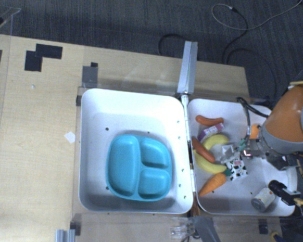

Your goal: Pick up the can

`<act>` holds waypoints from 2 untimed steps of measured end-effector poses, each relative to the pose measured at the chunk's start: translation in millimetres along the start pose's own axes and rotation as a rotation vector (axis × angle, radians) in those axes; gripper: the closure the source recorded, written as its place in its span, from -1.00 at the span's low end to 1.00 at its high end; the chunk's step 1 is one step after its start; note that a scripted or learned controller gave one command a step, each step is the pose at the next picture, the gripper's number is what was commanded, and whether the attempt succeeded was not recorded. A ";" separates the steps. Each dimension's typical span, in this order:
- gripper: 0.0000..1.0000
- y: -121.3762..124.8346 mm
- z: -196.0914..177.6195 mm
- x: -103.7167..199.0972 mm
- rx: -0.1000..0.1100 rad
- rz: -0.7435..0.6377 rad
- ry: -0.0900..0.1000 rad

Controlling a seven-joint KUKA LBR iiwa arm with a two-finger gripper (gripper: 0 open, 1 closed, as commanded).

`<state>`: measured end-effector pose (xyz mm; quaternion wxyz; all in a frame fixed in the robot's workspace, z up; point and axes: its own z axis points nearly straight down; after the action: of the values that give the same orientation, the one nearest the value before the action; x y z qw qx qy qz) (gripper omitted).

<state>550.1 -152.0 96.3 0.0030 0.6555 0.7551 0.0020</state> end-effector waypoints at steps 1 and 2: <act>-1.00 47.6 -54.0 -50.1 -0.001 0.064 -0.001; -1.00 35.3 7.5 -6.0 -0.004 0.074 -0.001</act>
<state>585.9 -153.0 89.0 0.0046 0.6832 0.7302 0.0031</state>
